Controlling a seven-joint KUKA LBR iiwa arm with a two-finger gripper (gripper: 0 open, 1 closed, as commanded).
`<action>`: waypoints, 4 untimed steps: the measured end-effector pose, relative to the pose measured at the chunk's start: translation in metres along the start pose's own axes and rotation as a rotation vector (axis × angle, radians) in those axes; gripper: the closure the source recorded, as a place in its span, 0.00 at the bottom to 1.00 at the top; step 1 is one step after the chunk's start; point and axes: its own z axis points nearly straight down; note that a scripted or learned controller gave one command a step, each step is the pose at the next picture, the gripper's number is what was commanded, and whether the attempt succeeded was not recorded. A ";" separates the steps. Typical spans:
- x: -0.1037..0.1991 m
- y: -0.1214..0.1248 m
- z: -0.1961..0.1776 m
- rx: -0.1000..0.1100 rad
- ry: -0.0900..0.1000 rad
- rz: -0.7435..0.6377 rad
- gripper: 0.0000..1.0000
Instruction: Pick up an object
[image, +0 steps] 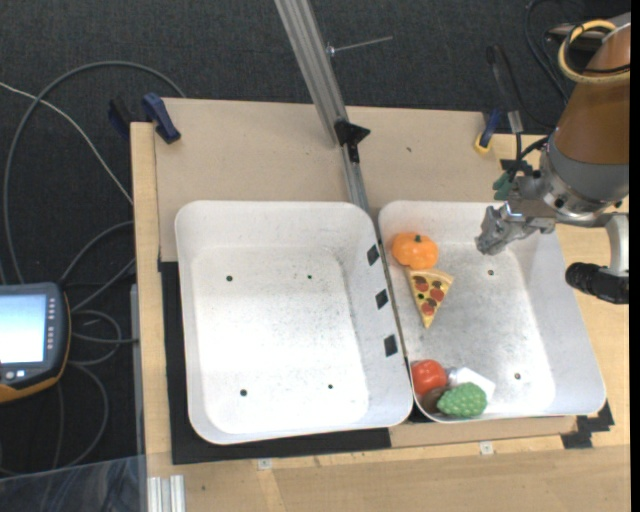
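camera view: metal two-finger gripper (493, 236) hovers over the right white bin (560, 330); whether open or closed cannot be told. small orange plastic pumpkin (414, 249) and pizza-slice toy (430, 294) lie against the bin's left wall. risk: wall contact could spoil a grasp.

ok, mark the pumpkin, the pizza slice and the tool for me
pumpkin (414, 249), camera view, middle of its orange body
pizza slice (430, 293), camera view, centre of the topping
tool (492, 235), camera view, its tip
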 end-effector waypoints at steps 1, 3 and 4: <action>0.046 0.023 0.008 0.002 -0.001 0.000 1.00; 0.141 0.051 0.029 0.003 0.001 0.001 1.00; 0.200 0.056 0.020 0.001 0.002 -0.001 1.00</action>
